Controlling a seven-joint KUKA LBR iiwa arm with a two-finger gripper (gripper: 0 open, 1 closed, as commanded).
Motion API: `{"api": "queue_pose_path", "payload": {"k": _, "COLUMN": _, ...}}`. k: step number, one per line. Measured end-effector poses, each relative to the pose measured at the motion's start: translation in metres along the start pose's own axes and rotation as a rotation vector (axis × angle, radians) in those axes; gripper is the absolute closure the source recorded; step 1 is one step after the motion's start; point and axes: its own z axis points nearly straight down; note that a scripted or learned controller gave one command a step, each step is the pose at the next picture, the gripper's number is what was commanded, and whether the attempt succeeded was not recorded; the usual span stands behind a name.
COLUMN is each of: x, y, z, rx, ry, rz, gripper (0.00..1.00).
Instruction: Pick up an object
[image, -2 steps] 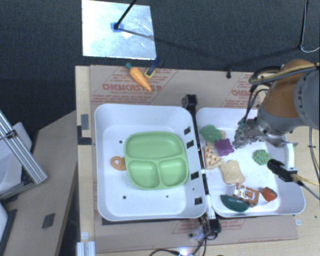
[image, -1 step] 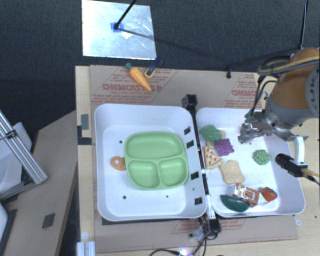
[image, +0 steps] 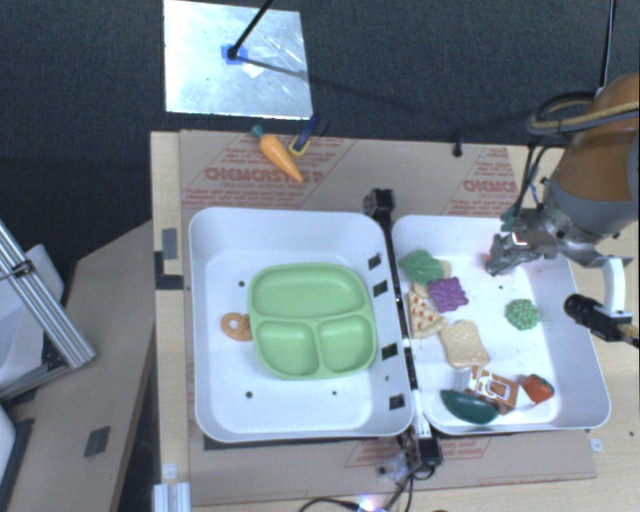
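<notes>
- You have the gripper (image: 507, 252) hanging over the far part of the right bin (image: 580, 345), above bare white floor
- You cannot tell from this slant whether it is clenched or released, and nothing shows clearly held in it
- Take the green divided plate (image: 308, 318) as your landmark: it lies in the middle of the left bin (image: 215, 240), and the gripper is well off to its right, across the divider between the bins
- Just left of the plate, touching or nearly touching its rim, you see a small brown pretzel (image: 237, 326)
- Right of the plate, in the right bin, the nearest things are a green leafy piece (image: 422, 266), a purple grape bunch (image: 448, 293) and a waffle-patterned piece (image: 424, 316), clustered close by the divider
- A slice of bread (image: 464, 343) lies a little further right and nearer you than those
- A green broccoli head (image: 522, 314) sits further right still, apart from the cluster and nearer you than the gripper
- At the near edge of the right bin you find a dark green oval piece (image: 468, 405), a small printed box (image: 494, 386) and a red-orange piece (image: 537, 389), close together
- Beyond the plate, outside the bins on the cardboard, a toy carrot (image: 279, 156) lies near a square of shiny foil (image: 238, 60)
</notes>
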Motion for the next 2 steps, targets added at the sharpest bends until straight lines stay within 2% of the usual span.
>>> {"api": "queue_pose_path", "payload": {"k": 1, "x": 0.048, "y": -0.02, "z": -0.009, "rx": 0.004, "ry": 0.003, "rz": -0.005, "gripper": 1.0}}
{"api": "queue_pose_path", "payload": {"k": 2, "x": 0.082, "y": -0.051, "z": -0.005, "rx": 0.005, "ry": 0.002, "rz": -0.003, "gripper": 1.0}}
